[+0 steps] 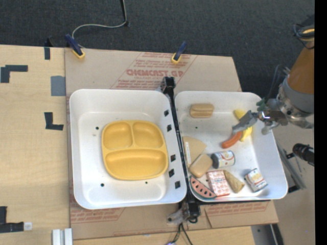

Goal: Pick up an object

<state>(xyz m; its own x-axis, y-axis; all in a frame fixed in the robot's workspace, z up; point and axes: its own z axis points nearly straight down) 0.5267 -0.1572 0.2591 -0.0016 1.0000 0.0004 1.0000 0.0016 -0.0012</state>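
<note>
My gripper (pixel 257 123) hangs over the right side of the right bin (pixel 271 152). Its two grey fingers (pixel 246 120) are spread open and I see nothing between them. Just under the left finger lie a yellow banana-like piece (pixel 242 117) and an orange carrot (pixel 231 140). A tan bread roll (pixel 201 110) rests near the bin's back wall. Toward the front are a small can (pixel 223 158), a cheese wedge (pixel 194 147), a bread slice (pixel 200 165), a red box (pixel 218 182), a watermelon slice (pixel 201 190) and a small carton (pixel 255 179).
The left bin (pixel 82 152) holds a yellow divided plate (pixel 135 150). A black divider (pixel 172 131) runs between the bins. Both bins sit on cardboard (pixel 153 73) held by yellow-blue clamps (pixel 75 47). The arm (pixel 301 80) enters from the right.
</note>
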